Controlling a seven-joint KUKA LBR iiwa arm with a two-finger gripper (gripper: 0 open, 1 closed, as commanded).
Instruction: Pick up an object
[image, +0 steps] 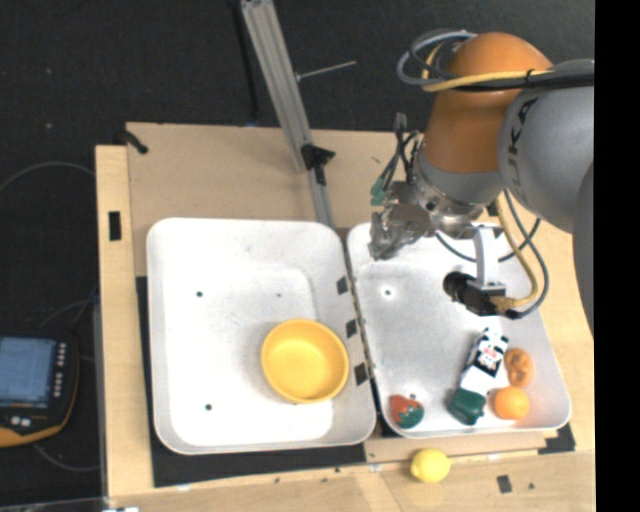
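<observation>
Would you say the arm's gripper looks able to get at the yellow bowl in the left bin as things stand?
Probably yes. The yellow bowl sits open-side up in the left bin with nothing over or against it, and the gripper hangs near the divide between the bins, so only a short move across seems needed.

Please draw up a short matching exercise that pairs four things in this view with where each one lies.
Things:
1. round yellow plastic bowl
2. small yellow lemon-like ball
3. round orange fruit
4. two-finger gripper

Places:
A. on the bench, in front of the bins
B. above the right bin's far left corner
C. in the left bin
D. in the right bin's near right corner

Pairs: 1-C, 2-A, 3-D, 4-B
</observation>
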